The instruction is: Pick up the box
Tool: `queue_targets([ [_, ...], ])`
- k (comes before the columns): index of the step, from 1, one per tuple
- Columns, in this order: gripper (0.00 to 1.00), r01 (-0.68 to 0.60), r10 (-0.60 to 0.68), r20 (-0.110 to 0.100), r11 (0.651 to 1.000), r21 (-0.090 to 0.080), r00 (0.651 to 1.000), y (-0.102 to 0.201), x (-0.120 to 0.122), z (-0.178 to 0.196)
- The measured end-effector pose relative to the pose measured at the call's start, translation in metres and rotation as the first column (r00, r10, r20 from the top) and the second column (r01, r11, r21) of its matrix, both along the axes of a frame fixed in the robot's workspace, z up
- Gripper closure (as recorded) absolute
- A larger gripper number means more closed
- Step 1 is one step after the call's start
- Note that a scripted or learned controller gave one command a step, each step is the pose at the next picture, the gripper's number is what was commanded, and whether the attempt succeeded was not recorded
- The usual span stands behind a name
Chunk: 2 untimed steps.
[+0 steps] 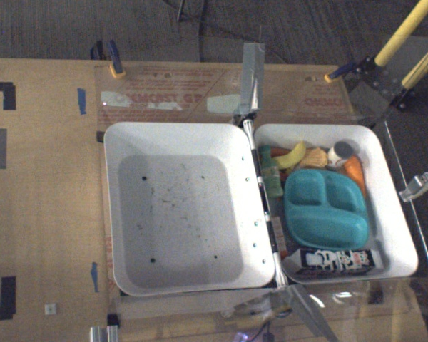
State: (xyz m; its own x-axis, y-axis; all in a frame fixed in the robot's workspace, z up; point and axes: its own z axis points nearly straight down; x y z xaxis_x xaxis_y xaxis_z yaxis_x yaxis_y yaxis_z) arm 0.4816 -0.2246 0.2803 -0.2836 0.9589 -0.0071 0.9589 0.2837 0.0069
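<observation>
Dark, with white lettering along its top face: box [340,260], lying flat and lengthwise against the near wall of the right bin [398,212], towards that bin's near-right corner. Just behind it, close enough that contact cannot be judged, a teal divided plate [324,209] across the middle of the bin floor. Beyond the plate, along the far wall, a yellow banana [291,155], a tan lump [314,158], a small grey round piece [342,149] and an orange carrot [354,171]. Beside the left wall, a green block [272,180]. Alongside, wall to wall, the left bin [118,191], its floor flecked with small dark specks. Under both, the brown table [43,191], marked with blue tape [81,100] near its far edge.
</observation>
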Motion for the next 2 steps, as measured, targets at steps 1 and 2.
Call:
queue_targets([
  [1, 1.0, 0.386, -0.385, -0.006, 0.923, 0.004, 0.923, 0.096, 0.013, 0.121],
  [2, 1.0, 0.29, -0.29, -0.004, 0.957, 0.003, 0.957, 0.1, 0.013, 0.155],
])
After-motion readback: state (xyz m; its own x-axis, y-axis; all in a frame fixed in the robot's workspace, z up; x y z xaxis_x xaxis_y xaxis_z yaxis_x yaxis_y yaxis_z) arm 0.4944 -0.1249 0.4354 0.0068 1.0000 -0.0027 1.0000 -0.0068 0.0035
